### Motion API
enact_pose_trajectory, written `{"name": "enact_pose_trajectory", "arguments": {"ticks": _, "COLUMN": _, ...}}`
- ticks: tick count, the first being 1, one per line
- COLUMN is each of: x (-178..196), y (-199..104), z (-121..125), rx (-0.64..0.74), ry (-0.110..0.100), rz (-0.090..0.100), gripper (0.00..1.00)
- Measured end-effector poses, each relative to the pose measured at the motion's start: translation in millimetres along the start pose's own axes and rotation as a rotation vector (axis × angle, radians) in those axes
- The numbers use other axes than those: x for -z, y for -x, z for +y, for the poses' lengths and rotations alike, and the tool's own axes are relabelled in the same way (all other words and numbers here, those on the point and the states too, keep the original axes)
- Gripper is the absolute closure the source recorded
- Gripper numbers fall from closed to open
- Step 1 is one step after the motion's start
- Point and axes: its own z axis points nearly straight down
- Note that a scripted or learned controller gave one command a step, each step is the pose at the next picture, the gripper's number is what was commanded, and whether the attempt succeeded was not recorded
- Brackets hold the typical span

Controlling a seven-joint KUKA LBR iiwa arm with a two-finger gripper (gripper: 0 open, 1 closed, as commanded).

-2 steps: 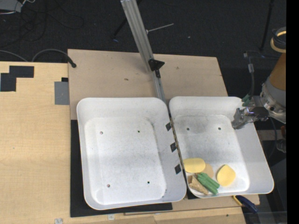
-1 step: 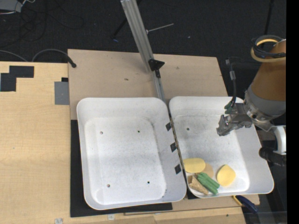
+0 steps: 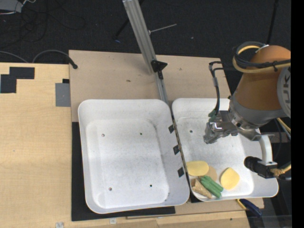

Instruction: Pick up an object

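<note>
1. Hovering over the right bin [image 3: 266,190], the gripper [image 3: 212,133] hangs above bare floor in the bin's middle, with nothing between its fingers; we cannot tell whether they are spread or closed (too blurred).
2. We see the objects clustered at the bin's near edge: a yellow oval [image 3: 197,167], a yellow disc [image 3: 230,178], a green piece [image 3: 211,185] and a tan piece [image 3: 201,189].
3. We judge the disc the best pick: it lies apart from the rest, just beside the green piece.
4. We would shift toward the near edge, centre over the disc, then descend straight (it looks flat, so go low).
5. Green and tan pieces touch and overlap; the oval sits just above them, so a grasp there risks a double catch.
6. Bin rim is near the pile and may block a finger.
7. Left bin [image 3: 95,122] sits alongside, the divider [image 3: 175,141] between.
</note>
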Motion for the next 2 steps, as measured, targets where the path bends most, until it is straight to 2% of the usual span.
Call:
{"name": "enact_pose_trajectory", "arguments": {"ticks": 1, "x": -14, "y": -52, "z": -3, "rx": 0.000, "ry": 0.000, "rz": -0.001, "gripper": 1.00}}
{"name": "enact_pose_trajectory", "arguments": {"ticks": 2, "x": -12, "y": -95, "z": -15, "rx": -0.001, "ry": 0.000, "rz": -0.001, "gripper": 1.00}}
